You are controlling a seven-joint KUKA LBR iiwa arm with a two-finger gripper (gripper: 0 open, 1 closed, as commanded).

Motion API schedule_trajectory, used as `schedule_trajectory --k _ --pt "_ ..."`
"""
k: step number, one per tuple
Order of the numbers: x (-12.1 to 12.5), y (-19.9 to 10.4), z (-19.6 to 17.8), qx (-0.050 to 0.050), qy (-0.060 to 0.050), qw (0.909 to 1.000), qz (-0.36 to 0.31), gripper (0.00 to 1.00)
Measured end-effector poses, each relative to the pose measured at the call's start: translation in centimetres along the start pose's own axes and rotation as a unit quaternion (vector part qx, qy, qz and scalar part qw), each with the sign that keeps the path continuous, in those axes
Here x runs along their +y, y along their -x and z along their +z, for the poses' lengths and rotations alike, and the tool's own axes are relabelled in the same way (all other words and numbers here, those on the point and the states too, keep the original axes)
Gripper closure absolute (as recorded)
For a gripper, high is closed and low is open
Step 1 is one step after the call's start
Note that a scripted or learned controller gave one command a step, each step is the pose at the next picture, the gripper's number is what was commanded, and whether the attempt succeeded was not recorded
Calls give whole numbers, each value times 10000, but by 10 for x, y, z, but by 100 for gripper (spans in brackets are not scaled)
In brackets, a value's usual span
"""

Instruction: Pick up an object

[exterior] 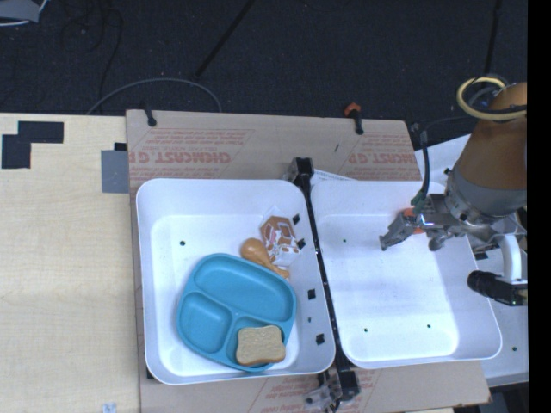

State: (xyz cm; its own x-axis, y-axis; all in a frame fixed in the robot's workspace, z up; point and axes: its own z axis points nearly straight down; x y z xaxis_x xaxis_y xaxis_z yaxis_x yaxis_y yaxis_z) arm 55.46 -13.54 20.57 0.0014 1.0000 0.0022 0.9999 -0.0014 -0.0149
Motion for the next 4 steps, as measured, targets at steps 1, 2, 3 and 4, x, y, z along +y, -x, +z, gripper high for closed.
schedule_trajectory --k 1,2,3,4 --pt "3 0 -7 -6 57 10000 -9 0" --pt "2 -1 57 -1 34 10000 -9 0" --pt "2 -10 118 3 29 10000 -3 0" --pt "1 -10 119 -1 49 10000 18 0"
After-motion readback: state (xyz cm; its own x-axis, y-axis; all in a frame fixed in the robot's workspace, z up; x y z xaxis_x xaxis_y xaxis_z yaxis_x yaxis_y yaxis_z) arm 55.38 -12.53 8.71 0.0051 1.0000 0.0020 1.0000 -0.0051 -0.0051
